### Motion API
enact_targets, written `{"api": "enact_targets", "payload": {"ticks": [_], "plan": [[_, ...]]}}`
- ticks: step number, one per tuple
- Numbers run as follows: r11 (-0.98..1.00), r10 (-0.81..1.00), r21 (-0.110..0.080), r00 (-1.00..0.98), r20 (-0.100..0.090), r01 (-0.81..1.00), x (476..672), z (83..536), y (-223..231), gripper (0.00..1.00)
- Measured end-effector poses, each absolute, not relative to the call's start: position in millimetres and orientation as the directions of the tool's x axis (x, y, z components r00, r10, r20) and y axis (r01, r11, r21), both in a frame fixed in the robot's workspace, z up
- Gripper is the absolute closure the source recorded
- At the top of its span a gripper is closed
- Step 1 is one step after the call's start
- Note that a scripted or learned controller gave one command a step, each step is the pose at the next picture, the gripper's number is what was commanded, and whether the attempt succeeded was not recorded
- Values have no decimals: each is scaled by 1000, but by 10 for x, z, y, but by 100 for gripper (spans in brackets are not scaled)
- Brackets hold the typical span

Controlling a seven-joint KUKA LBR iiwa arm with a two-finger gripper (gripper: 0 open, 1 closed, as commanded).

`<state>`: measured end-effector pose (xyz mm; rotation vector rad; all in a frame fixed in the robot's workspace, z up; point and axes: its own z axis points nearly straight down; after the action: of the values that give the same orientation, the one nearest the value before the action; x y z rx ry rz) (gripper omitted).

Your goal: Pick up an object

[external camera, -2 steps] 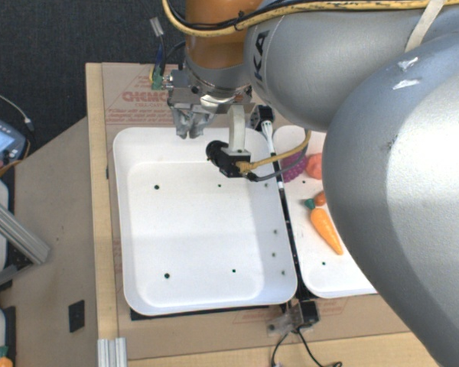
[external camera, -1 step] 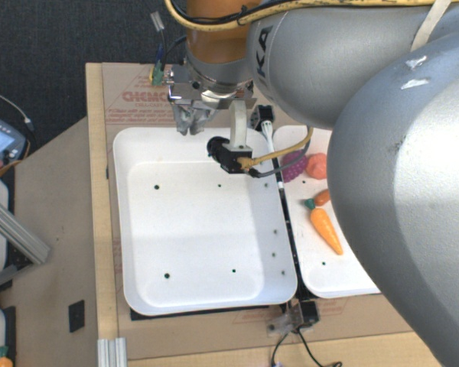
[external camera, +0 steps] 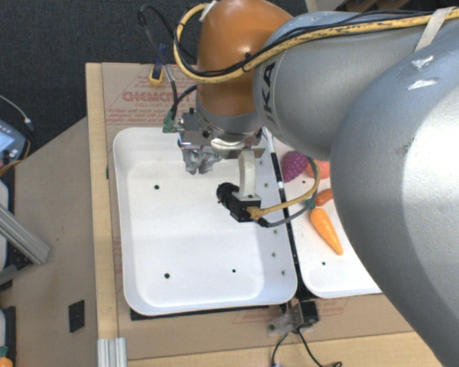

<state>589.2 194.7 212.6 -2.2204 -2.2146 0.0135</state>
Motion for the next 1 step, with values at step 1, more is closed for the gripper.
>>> {"api": "enact_targets", "payload": {"ticks": [1], "plan": [[4,1000,-5,-4,0,1000,5802,2111,2267,100]]}}
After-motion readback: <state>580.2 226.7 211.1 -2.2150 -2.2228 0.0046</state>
